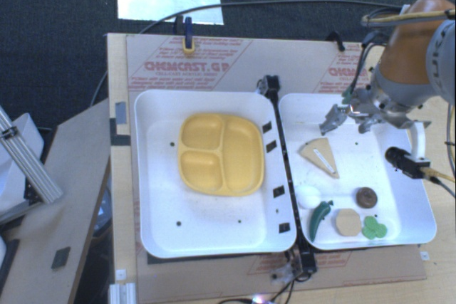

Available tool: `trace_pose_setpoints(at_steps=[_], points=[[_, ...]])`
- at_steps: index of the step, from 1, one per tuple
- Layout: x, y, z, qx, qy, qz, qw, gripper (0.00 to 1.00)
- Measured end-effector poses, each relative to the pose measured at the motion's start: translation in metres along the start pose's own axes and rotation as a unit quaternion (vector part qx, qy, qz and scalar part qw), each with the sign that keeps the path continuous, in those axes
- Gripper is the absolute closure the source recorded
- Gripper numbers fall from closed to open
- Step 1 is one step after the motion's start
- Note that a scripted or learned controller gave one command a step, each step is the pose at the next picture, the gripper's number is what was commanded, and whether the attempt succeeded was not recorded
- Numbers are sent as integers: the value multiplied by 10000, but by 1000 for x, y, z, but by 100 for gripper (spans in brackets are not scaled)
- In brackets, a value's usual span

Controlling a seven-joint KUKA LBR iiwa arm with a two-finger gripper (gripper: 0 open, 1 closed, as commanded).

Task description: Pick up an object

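In the right bin (427,224), a pale wedge of cheese (320,155) is lying near the middle, with a white ball (308,195), a green pepper (320,218), a tan round piece (348,222), a green leafy piece (373,228) and a small brown disc (366,197) sitting along the near side. The gripper (350,119) is hovering above the bin's far part, just beyond the cheese, its fingers spread apart and gripping nothing. In the left bin (153,224), a yellow divided plate (220,154) is resting.
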State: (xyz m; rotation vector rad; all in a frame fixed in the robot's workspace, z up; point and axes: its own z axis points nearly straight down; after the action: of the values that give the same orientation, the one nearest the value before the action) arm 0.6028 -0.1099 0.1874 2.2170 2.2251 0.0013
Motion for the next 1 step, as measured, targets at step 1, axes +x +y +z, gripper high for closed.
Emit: trace_pose_setpoints(at_steps=[1], points=[[-5,-2,61,21,0,14,10000,0]])
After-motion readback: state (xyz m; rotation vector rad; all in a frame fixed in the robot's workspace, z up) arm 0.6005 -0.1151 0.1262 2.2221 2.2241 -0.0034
